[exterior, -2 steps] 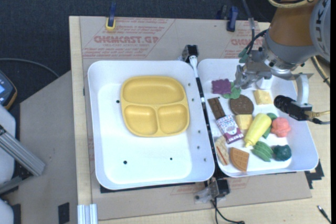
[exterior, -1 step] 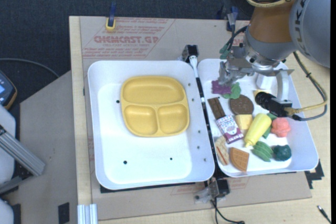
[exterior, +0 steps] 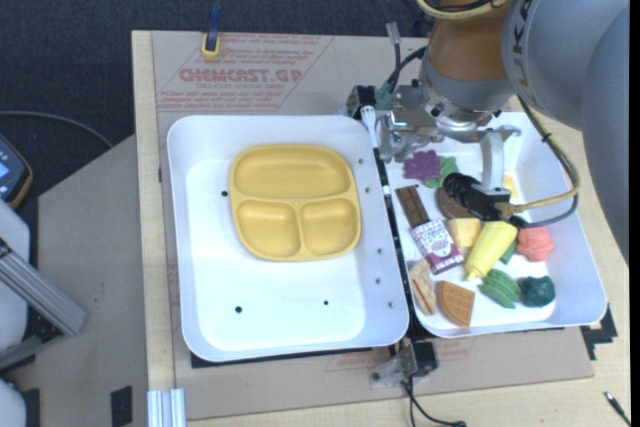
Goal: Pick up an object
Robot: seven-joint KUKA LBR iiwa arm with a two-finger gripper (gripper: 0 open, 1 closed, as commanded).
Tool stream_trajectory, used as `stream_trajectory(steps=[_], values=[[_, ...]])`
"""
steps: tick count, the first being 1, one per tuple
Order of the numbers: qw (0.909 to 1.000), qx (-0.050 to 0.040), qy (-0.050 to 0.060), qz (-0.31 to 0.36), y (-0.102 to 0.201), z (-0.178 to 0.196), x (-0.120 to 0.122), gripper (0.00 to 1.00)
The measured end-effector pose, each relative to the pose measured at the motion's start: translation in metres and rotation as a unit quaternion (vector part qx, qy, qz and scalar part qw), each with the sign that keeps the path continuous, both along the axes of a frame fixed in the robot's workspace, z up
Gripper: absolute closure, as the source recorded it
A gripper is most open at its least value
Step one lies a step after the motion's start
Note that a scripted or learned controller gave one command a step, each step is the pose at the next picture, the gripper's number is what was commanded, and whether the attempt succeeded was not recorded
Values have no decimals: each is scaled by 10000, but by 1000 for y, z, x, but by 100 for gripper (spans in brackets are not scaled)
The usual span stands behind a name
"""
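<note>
The right bin [exterior: 575,300] holds a heap of toy food. A purple grape bunch [exterior: 424,166] lies at its far left, with a brown chocolate bar [exterior: 410,204] just in front of it. Nearer the front lie a purple-and-white packet [exterior: 436,244], a yellow cheese wedge [exterior: 462,232], a yellow corn cob [exterior: 487,249], an orange-red piece [exterior: 536,243], a green pepper [exterior: 499,288], a dark green broccoli [exterior: 538,291] and a tan toast wedge [exterior: 455,302]. My gripper [exterior: 405,133] hangs over the bin's far left corner, right behind the grapes. Nothing shows held in it.
The left bin [exterior: 200,305] holds a yellow three-compartment plate [exterior: 295,200]. The wall between the two bins [exterior: 388,235] runs just left of the gripper. The big grey arm [exterior: 570,25] covers the right bin's far right part. A blue-and-yellow clamp [exterior: 212,39] sits on the board's far edge.
</note>
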State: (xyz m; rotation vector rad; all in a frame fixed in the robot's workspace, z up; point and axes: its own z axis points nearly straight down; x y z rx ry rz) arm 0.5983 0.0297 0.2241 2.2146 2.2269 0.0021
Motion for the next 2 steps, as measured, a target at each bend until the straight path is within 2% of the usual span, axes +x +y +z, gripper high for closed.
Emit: stream_trajectory(steps=[1,2], values=[[10000,-9,-2,-16,-1,-8,13,100],[10000,-2,4,-21,3,1,6,100]])
